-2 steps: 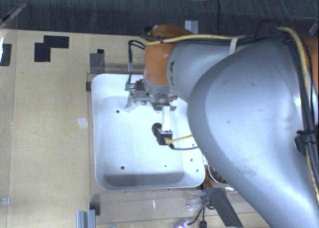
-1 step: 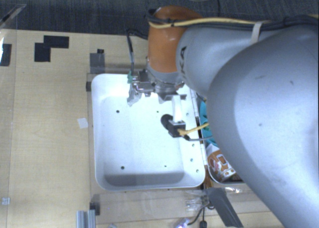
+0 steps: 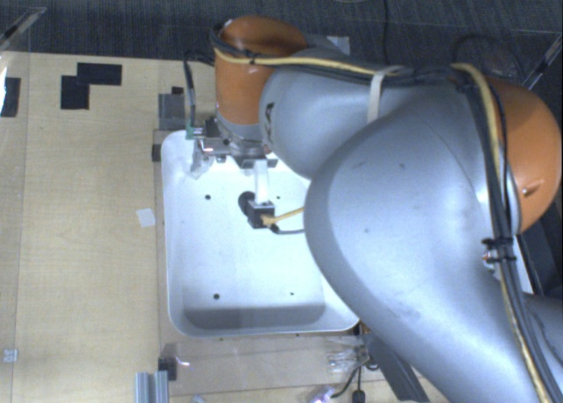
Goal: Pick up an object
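Hovering over the far edge of the white bin (image 3: 233, 282), the hand (image 3: 230, 146) hangs under the big grey arm (image 3: 396, 199). Apart or together? Cannot tell from this angle.

No writing, number or brand can be read on anything here; the nearest to a sign are plain black block shapes (image 3: 91, 83) on the pale tabletop (image 3: 79, 234), far left, bearing no letters
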Available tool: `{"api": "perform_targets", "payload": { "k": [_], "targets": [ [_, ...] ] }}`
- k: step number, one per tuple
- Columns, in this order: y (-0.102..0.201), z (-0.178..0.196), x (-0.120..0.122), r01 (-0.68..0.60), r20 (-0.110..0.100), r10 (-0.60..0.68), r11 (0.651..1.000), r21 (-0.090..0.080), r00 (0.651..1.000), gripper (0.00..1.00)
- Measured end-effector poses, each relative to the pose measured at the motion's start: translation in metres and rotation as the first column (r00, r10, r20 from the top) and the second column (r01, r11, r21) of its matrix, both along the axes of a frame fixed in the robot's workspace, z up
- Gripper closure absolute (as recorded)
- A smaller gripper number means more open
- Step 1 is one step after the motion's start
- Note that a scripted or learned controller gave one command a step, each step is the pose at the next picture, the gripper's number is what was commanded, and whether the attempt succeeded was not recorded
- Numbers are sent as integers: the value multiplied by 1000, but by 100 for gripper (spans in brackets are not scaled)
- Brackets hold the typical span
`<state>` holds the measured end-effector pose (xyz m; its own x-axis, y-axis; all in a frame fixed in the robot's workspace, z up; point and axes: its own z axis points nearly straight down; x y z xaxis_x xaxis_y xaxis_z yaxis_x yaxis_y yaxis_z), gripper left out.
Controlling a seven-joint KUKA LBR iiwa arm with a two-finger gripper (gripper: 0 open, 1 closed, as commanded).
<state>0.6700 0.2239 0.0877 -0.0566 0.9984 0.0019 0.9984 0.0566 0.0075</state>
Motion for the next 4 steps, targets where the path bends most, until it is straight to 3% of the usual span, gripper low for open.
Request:
{"api": "perform_targets", "payload": {
  "k": [1, 2, 3, 4],
  "targets": [
    [-68, 53, -35, 12, -2, -12, 1000, -1, 1000, 0],
    [-75, 3, -81, 27, -1, -27, 1000, 0, 1000, 0],
    [-12, 2, -82, 164, 3, -164, 986, 6, 987, 0],
    [11, 34, -83, 66, -4, -66, 998, 0, 998, 0]
  ]
}}
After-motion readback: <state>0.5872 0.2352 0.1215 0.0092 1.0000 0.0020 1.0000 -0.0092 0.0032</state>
